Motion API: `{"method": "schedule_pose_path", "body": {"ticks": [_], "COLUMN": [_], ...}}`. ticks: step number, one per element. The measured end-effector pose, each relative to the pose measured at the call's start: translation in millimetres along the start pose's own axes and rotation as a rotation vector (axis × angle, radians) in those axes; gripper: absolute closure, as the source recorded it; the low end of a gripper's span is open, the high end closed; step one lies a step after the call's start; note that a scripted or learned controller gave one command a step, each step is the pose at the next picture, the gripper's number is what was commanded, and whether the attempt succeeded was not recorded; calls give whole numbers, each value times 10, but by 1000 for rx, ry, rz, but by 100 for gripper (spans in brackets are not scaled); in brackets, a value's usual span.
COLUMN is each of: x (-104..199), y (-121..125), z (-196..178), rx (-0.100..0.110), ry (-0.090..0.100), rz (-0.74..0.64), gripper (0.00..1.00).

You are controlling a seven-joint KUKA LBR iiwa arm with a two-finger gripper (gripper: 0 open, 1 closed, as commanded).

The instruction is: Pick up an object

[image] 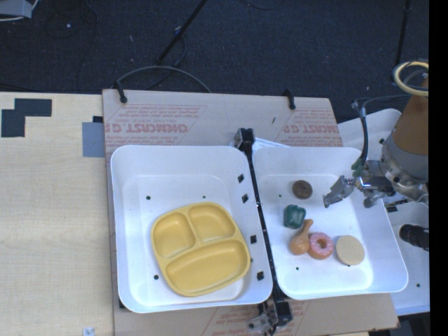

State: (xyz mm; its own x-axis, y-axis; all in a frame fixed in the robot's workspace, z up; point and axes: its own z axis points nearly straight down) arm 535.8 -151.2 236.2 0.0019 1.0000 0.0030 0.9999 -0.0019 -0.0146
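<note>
The gripper [339, 192] hangs over the right bin [381, 275], grasp state unclear, right of a cookie [302, 189], pepper [294, 216] and donut [320, 245].

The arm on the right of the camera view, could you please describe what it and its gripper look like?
The arm is a thick rounded body, orange-tan above and grey toward the wrist, with a yellowish ring near its top. A dark cable loops down beside it. The gripper is a small silver-grey metal assembly with slim fingers.
</note>
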Motion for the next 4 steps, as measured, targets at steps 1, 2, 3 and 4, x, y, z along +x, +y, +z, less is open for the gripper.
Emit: {"method": "schedule_pose_path", "body": {"ticks": [1, 2, 3, 4], "x": [-1, 4, -7, -61], "y": [22, -34, -48, -83], "z": [-60, 388, 822, 1280], "rx": [-11, -8, -7, -7], "ry": [-2, -1, -1, -1], "rz": [-2, -2, -2, -1], "gripper": [0, 0, 0, 0]}}
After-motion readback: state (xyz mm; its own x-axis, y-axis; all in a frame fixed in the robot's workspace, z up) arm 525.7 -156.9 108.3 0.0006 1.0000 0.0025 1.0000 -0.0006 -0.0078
